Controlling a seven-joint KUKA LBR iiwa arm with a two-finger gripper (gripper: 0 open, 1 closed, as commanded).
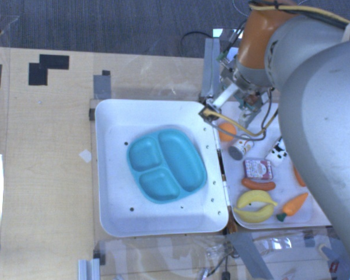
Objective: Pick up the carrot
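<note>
**Bench (46,174) scene: carrot (296,203) untouched**

Gripper (245,105) is hovering at the right-hand bin's (303,222) far end, its state unreadable. Carrot is lying near the front rim, just beside the banana (255,206); aiming across its thick middle is looking safest

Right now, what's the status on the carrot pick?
Gripper above right bin's far end, apart from carrot. Carrot lies at near end, right of banana. Nothing on top of it.

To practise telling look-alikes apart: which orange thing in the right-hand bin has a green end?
The carrot, long and tapered, lying beside the banana. The orange fruit by the bin's left wall is round, with no green.
</note>
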